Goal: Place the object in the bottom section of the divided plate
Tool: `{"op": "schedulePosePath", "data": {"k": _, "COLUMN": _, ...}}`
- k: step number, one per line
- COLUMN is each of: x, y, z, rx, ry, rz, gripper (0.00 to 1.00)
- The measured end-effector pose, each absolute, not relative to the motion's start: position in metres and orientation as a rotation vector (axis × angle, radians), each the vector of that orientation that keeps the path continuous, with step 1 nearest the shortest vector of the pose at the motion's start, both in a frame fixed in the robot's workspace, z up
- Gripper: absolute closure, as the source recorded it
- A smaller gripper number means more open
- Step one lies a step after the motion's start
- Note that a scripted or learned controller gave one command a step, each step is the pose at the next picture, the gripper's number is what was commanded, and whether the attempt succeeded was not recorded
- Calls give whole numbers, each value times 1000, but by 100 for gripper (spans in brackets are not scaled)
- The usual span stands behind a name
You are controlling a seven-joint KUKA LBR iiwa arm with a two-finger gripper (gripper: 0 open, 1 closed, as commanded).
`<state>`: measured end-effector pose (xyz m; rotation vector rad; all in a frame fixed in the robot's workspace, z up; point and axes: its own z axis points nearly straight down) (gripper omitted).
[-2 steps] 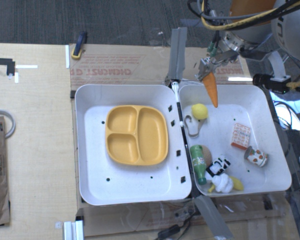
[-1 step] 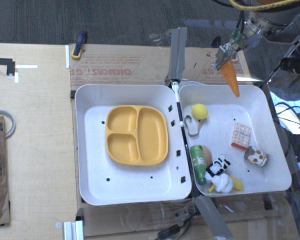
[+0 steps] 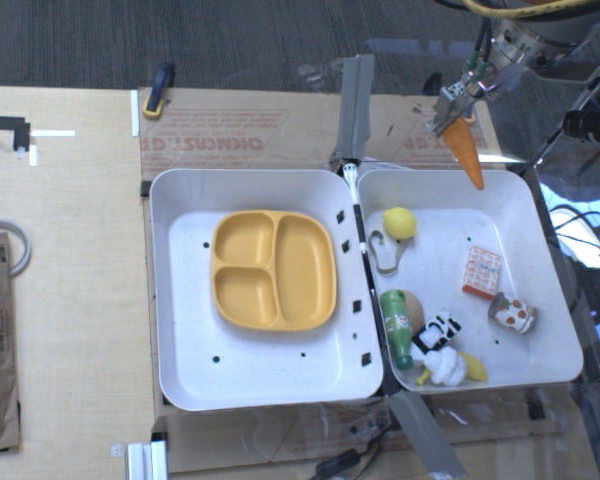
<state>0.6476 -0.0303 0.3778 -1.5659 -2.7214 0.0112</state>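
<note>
A yellow divided plate [image 3: 275, 268] lies in the left bin [image 3: 180, 368], with two small sections on its left and one large section on its right. My gripper [image 3: 452, 114] hangs above the back edge of the right bin [image 3: 550, 268], shut on the thick end of an orange carrot [image 3: 465, 153]. The carrot points down and to the right, its tip over the bin's back rim. Carrot and gripper are well right of the plate, beyond the divider between the bins.
In the right bin lie a yellow ball [image 3: 399, 223], a metal clip [image 3: 382, 253], a green bottle [image 3: 395, 328], a black-and-white toy [image 3: 435, 336], a red-and-white packet [image 3: 482, 271] and a small can [image 3: 512, 314]. A blue-handled tool [image 3: 160, 90] rests behind the left bin.
</note>
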Motion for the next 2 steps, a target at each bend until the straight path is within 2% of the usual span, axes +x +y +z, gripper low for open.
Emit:
{"op": "schedulePosePath", "data": {"k": 1, "x": 661, "y": -71, "z": 439, "rx": -1566, "ry": -2722, "rz": 5, "gripper": 100}}
{"op": "schedulePosePath", "data": {"k": 2, "x": 649, "y": 20, "z": 336, "rx": -1746, "ry": -2608, "rz": 7, "gripper": 100}}
